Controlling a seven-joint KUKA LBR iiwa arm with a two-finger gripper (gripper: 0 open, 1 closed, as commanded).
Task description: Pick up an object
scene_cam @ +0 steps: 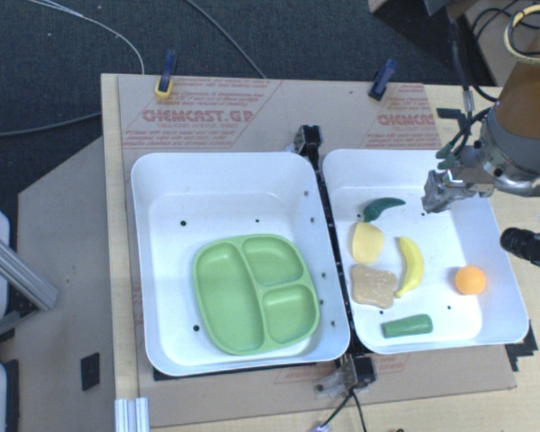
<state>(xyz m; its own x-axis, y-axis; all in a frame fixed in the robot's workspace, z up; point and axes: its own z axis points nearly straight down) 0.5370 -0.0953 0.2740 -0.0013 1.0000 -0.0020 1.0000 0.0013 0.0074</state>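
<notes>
nearest the lens, green cylinder (406, 326) lies at right bin (495, 327) front. arm reaches in from right, gripper (438, 193) low over bin's rear; finger state cannot be told. dark green pepper (381, 208) lies just left, apart.

We get bright, even overhead light here; the white bins (162, 196) nearly blow out, shadows stay soft, and the whole frame's slightly grainy.

Glossy white plastic bins (162, 187), matt green plastic tray (252, 291), cardboard base (207, 115).
</notes>
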